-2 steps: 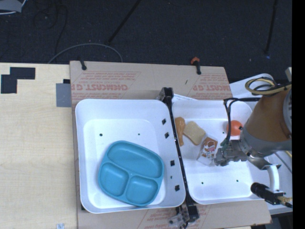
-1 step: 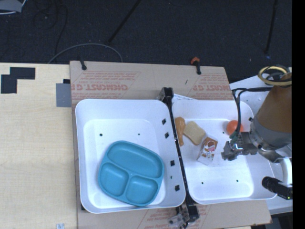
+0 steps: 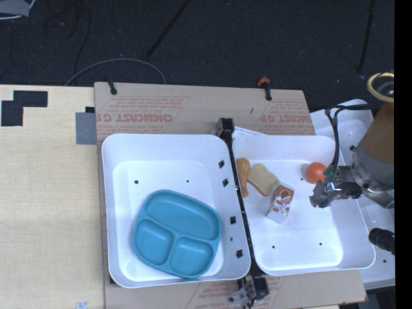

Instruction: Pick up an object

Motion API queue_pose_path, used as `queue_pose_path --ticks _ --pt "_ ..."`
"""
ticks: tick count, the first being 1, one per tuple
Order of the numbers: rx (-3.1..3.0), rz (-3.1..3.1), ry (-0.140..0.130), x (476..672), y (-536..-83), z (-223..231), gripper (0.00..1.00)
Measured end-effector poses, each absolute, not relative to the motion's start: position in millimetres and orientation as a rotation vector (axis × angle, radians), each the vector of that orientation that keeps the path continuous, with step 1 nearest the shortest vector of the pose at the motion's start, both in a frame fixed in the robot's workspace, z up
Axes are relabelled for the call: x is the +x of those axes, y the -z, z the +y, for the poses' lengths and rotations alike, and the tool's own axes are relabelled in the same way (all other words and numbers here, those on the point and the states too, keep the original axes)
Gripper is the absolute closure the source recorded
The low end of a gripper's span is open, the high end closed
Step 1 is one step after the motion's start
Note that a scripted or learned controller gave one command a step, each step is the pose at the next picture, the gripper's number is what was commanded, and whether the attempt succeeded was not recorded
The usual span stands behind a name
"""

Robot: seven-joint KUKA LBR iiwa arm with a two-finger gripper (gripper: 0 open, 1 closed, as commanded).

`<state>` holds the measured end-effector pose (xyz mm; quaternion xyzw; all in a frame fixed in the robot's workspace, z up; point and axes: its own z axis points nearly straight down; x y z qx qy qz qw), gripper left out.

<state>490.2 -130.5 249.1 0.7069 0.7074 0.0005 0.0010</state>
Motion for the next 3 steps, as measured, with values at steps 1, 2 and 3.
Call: queue_pose_path --ticks 1,2,3 --pt "2.22 2.228 0.002 507.7 -237 -85 1.0" --pt "2.221 2.229 0.003 512.6 -229 -40 1.0" --pt "2.22 2.229 0.004 524.7 -217 10 1.0"
